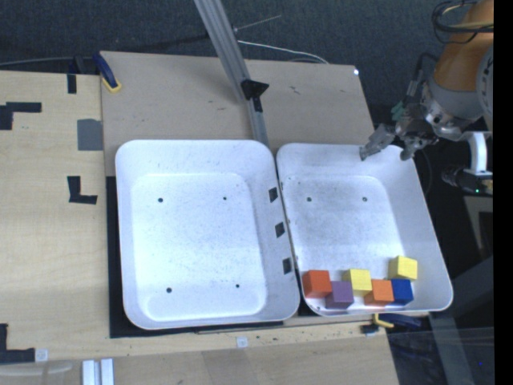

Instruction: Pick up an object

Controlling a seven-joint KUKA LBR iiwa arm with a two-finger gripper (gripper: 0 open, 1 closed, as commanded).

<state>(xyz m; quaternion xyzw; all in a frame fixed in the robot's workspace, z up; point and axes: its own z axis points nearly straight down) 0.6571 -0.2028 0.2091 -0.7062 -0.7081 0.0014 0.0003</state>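
Several small blocks lie clustered along the near edge of the right bin. They are an orange block, a purple block, a yellow block, a second orange block, a blue block and a second yellow block. My gripper hangs over the far right rim of that bin, well away from the blocks. Its fingers are spread open with nothing between them. The grey and orange arm comes in from the upper right.
The left bin sits beside the right one, with black clips along the shared edge. A slanted metal rail runs down to the bins' far junction. One blue-yellow clamp lies at the back left and another sits at the front right.
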